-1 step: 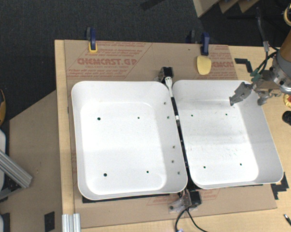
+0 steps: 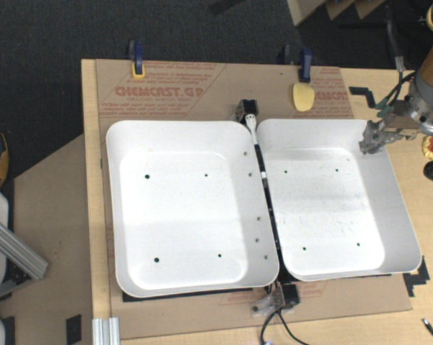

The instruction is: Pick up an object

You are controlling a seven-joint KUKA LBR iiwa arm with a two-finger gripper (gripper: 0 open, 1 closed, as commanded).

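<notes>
Dark carpet surrounds my surface (image 2: pixel 202 85), where the left bin (image 2: pixel 130 192) and right bin (image 2: pixel 388 214) sit side by side. My pincer (image 2: pixel 372 139) hangs over the right bin's far corner; its opening I cannot tell. I see no object to grasp, so nothing is picked yet.

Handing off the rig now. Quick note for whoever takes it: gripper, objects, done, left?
Gripper: over the far right corner of the right bin; finger state unclear, nothing seen in it.
Objects: none visible in the right bin or the left bin; a yellow piece lies on the board behind the bins.
Done: no pick evident.
Left: the whole pick.
</notes>
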